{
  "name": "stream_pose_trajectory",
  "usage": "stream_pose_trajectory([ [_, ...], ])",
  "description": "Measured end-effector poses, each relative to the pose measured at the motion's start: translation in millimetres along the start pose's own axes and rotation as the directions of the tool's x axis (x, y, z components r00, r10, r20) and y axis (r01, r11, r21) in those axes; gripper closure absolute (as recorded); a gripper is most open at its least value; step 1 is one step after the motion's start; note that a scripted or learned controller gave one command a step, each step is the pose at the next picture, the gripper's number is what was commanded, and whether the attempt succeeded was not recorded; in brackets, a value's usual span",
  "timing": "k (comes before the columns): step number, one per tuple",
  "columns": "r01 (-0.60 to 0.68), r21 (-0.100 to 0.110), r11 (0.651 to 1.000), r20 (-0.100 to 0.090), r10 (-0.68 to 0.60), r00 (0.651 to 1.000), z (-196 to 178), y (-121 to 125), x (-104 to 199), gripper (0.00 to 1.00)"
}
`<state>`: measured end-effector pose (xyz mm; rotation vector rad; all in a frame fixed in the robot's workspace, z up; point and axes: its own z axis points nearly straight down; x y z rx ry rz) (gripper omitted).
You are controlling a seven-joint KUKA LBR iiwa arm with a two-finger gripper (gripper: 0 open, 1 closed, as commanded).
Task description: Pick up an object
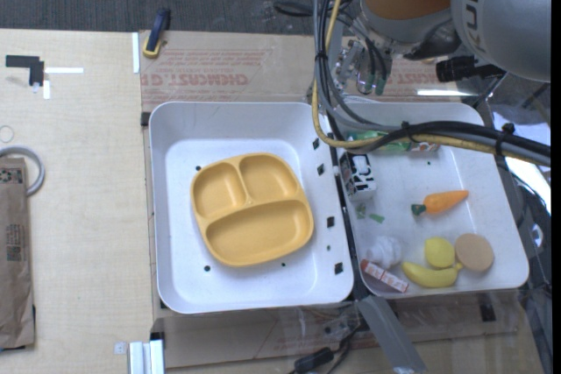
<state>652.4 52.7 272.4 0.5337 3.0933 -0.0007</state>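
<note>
The right bin [513,215] holds the loose objects: an orange toy carrot [443,201] with a green tip near the middle, and toward the front rim a yellow banana [429,275], a lemon [440,252] just above it, and a tan round disc [474,252] touching the lemon's right side. A crumpled white wrapper [383,251] lies left of the banana. The gripper [357,175] hangs over the bin's left edge beneath the cables; whether it is parted or clenched I cannot tell. The left bin [166,188] bears a yellow divided plate [252,208].
</note>
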Motion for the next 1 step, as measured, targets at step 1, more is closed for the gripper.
stream_pose_trajectory([
  [1,0.128,-0.001,0.992,-0.001,-0.128,0.992,84.6,36.9,43.4,1.00],
])
